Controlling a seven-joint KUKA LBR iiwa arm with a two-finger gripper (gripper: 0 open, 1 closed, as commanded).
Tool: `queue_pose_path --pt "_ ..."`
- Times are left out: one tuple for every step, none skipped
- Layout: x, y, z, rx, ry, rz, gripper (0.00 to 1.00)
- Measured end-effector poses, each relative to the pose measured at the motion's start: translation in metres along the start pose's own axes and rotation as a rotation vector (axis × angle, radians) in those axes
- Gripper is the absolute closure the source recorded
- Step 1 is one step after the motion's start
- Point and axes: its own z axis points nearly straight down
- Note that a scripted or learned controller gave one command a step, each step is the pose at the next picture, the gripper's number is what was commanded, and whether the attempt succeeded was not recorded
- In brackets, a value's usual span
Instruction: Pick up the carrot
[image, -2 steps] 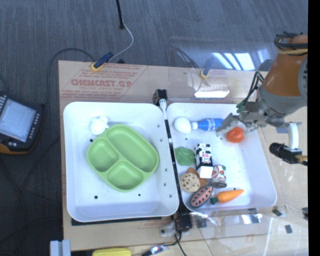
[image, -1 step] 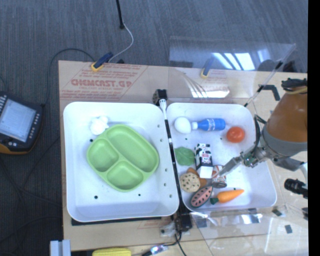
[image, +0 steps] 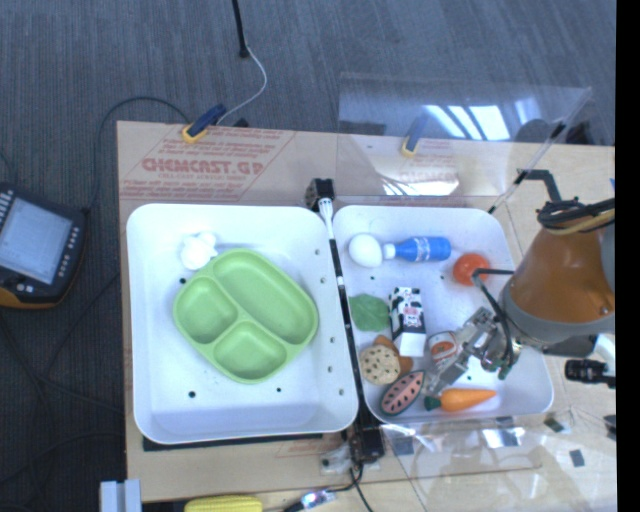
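The carrot (image: 465, 399) is orange with a small green tip and lies flat near the front edge of the right bin (image: 520, 400). My gripper (image: 478, 347) hangs just above and behind it, over the middle of the right bin, with the orange-banded wrist (image: 560, 285) reaching in from the right. The fingers point down-left toward the toy food beside the carrot. Nothing shows between them.
The right bin also holds a blue bottle with a white cap (image: 400, 249), an orange ball (image: 470, 267), a green leaf (image: 370, 312), a black-and-white carton (image: 406, 308), a cookie (image: 379, 364) and a watermelon slice (image: 401, 392). The left bin holds a green divided plate (image: 246, 315) and a white object (image: 196, 250).
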Motion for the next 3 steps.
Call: queue_pose_path --pt "0.027 0.040 -0.001 0.000 -0.018 -0.343 0.00" --pt "0.028 0.043 -0.012 -0.004 -0.019 -0.340 1.00" --pt "0.040 0.046 -0.042 0.002 0.006 -0.396 1.00"
